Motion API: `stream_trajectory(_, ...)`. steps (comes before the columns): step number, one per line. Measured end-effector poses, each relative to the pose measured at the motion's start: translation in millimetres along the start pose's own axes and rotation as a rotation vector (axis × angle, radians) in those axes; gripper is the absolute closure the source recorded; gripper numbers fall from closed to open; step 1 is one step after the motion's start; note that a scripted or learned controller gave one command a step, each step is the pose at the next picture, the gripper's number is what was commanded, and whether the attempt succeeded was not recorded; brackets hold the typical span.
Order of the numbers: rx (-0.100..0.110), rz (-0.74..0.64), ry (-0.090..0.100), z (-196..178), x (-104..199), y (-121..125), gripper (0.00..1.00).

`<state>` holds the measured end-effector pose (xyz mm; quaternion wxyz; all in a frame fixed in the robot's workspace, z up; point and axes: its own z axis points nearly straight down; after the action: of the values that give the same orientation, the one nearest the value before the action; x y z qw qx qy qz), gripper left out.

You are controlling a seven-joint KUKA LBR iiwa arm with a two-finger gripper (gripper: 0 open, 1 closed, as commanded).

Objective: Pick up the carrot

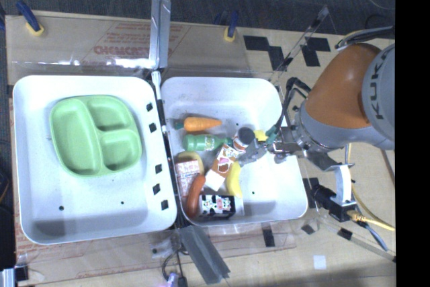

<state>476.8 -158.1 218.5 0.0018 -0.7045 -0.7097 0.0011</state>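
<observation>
The fingers (247,144) hang low in the right bin (222,87), among the clutter by a banana (233,179) and a small carton (226,154); whether they are apart or together cannot be told (they are too small and dark). The carrot (202,124) lies left and slightly beyond them, untouched, its long axis running left-right.

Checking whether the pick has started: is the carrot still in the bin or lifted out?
In the bin: the carrot lies flat in the right bin, apart from the gripper.
</observation>
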Motion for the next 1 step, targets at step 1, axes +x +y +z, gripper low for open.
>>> stream_trajectory(1, 0.0, 0.22, -0.001, 29.1, 59.1, 88.5, 0.0)
